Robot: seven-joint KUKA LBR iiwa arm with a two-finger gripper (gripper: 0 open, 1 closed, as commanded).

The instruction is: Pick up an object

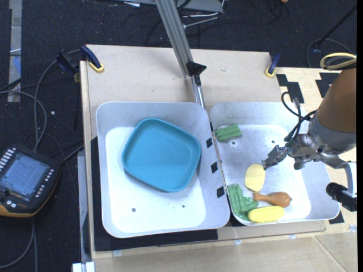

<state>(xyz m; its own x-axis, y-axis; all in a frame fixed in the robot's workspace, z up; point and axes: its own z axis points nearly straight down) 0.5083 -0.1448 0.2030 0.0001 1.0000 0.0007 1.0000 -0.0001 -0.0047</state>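
Observation:
In the right bin (249, 120) lie a pale yellow oval piece (255, 178), a brown drumstick (273, 198), a yellow corn-like piece (265, 213), a green leafy piece (239, 199) and a green pod (228, 132). My gripper (279, 156) hangs just right of and above the pale yellow piece, its dark fingers spread apart with nothing between them. The grey arm (334, 123) reaches in from the right.
A blue square plate (161, 154) lies in the left bin (113, 208). A metal pole (177, 33) rises from the divider between the bins. A teach pendant (24, 180) lies on the dark floor at left, among cables.

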